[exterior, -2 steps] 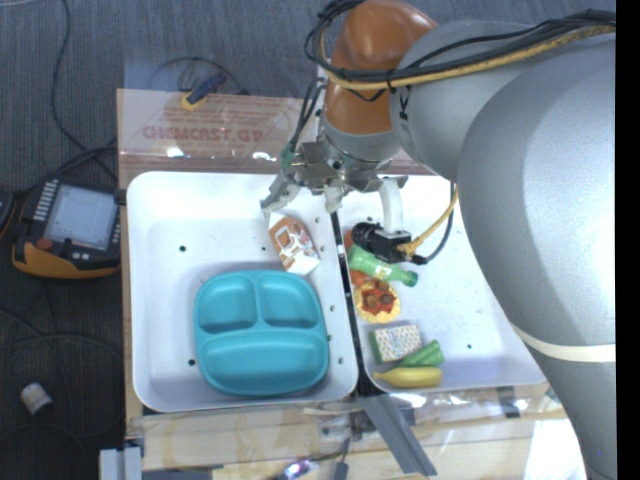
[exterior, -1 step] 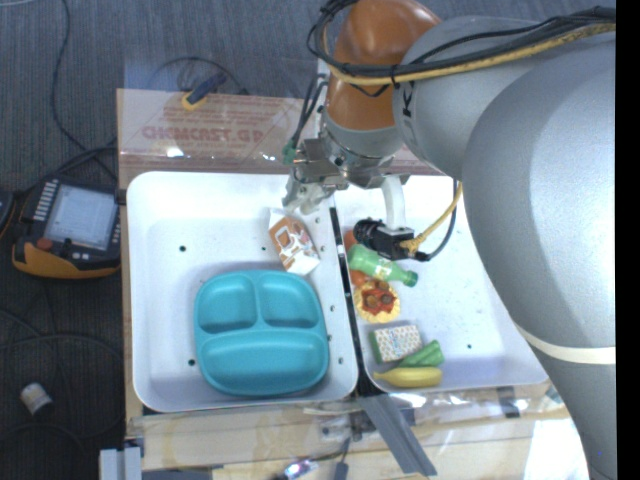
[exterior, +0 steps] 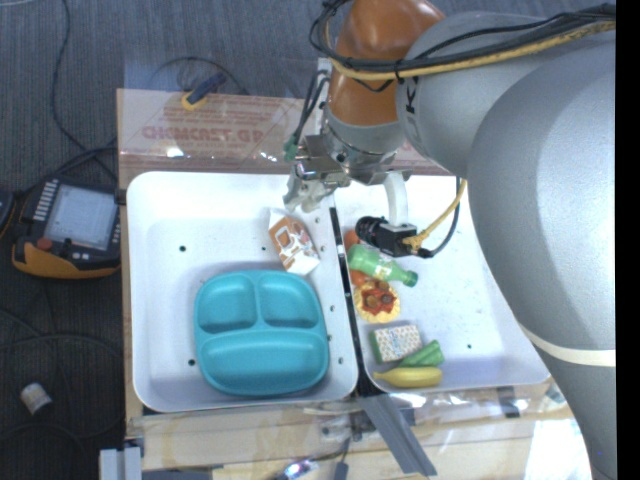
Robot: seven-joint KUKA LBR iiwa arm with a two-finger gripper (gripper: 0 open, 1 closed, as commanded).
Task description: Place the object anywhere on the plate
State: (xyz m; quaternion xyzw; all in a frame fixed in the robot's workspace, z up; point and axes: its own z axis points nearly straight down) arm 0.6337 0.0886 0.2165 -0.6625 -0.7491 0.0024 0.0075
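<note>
Tool [exterior: 303, 190] above left bin's back edge; you can't tell its grip | waffle-like object [exterior: 291, 242] just below, off teal plate [exterior: 262, 331] | arm hides right bin's rear.

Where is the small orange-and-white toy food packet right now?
The small orange-and-white toy food packet lies in the left white bin, just beyond the teal divided plate, beneath the gripper.
</note>
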